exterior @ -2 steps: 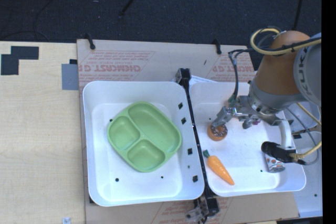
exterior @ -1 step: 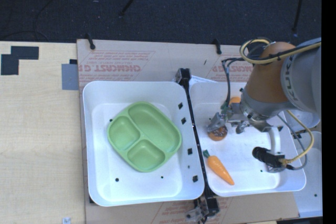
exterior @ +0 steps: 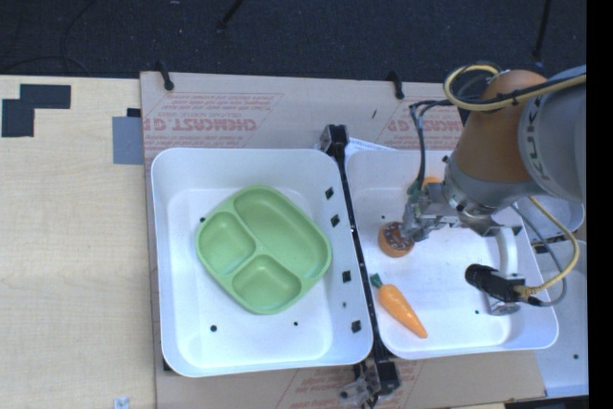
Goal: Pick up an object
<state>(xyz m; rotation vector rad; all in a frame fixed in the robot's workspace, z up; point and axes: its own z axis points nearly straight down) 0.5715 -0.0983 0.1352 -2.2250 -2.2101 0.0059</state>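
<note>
- Approach/grasp step, judging by pose: hand [exterior: 414,223] down in the right bin [exterior: 536,335], right of centre frame, at the small round brown-orange object [exterior: 394,239].
- Hand state: can't tell (view too small and blurred at that spot). Appears to touch or sit just above the round object's upper right edge; no proof of a grip.
- Other candidate: toy carrot [exterior: 402,310], lower centre-right, lying flat near the divider between bins, apart from the hand.
- Left bin [exterior: 182,340] carries a green divided plate [exterior: 263,249], mid-left frame, well apart from the hand.
- Next move needs: firm closure on the round object, then a straight lift (risk: small round thing slipping out or rolling off).
</note>
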